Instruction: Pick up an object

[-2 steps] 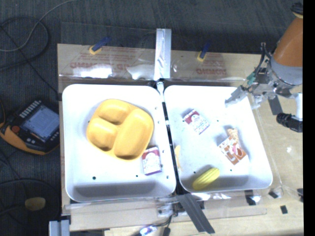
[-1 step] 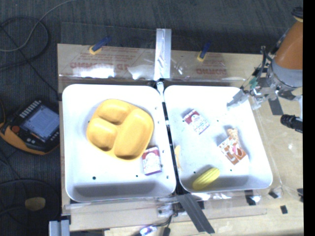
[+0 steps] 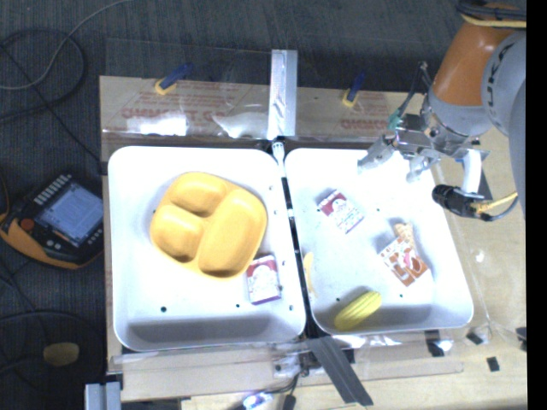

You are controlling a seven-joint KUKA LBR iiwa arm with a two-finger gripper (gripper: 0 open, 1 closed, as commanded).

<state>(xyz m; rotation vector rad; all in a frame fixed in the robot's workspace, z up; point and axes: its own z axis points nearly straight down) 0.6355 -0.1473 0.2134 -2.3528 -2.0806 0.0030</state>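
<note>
The grey arm with its orange band reaches in at the upper right, and its metal hand hangs over the top right corner of the right shallow white plastic bin. How far the hand is open I cannot tell, and nothing shows in its grip.

Four things lie in the right bin, well apart from one another. A small white and red printed carton lies flat and tilted near the bin's upper middle. A red and orange printed packet lies towards the right wall. A yellow, ridged corn-shaped toy rests near the front wall. A pale yellow sliver lies against the left wall (too small to name).

In the left shallow white plastic bin a large, smooth, glossy yellow lobed object covers much of the middle, and a second white and red carton lies touching its lower right edge.

Both bins sit side by side on the brown tabletop, where clear plastic bags and two blue and yellow clamps lie behind them. A handheld orange and black control pendant lies on the dark floor to the left.
</note>
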